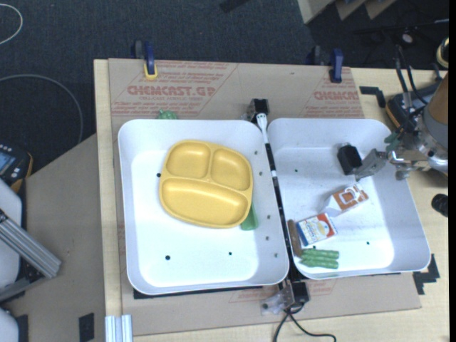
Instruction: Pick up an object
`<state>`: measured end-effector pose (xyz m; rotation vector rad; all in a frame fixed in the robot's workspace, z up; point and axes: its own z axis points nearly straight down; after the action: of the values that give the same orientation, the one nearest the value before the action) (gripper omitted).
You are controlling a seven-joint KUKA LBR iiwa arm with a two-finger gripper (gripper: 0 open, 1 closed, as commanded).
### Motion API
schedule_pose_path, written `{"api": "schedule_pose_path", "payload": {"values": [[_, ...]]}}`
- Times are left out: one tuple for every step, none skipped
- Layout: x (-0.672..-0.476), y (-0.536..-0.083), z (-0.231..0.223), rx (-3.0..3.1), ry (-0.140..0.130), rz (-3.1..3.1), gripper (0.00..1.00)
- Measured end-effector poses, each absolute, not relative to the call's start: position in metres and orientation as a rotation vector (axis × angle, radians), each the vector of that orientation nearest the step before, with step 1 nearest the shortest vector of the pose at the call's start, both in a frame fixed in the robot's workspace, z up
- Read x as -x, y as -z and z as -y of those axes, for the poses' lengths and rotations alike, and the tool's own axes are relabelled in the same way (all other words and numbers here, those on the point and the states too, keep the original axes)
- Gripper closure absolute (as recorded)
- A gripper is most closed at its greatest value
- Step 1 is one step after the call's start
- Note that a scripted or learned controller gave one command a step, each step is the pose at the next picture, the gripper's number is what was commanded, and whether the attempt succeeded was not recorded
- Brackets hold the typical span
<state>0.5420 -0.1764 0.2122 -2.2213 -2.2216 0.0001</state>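
1 green bean pod [318, 258], 2 small cartons [315, 229], 1 yellow tray [206, 184], gripper [358, 162] spread, holding nothing

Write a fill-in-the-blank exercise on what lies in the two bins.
1. The yellow divided plate lies in the ____ bin.
2. The green bean pods lie at the right bin's ____ edge.
3. The plate has ____ compartments.
4. The gripper hangs over the ____ bin.

Missing words: left; near; three; right

Blue clamps [149, 54] on the cardboard-covered bench [214, 84]; grey carpet [64, 20]
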Motion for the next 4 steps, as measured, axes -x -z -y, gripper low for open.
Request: {"api": "schedule_pose_path", "payload": {"values": [[-0.475, -0.078, 0.204, 2.222, -0.006, 2.206, 0.0], [-0.482, -0.234, 0.217, 2.233, 0.01, 2.234, 0.0], [-0.505, -0.093, 0.146, 2.212, 0.001, 2.224, 0.0], [-0.539, -0.085, 0.114, 2.221, 0.003, 2.229, 0.0]]}}
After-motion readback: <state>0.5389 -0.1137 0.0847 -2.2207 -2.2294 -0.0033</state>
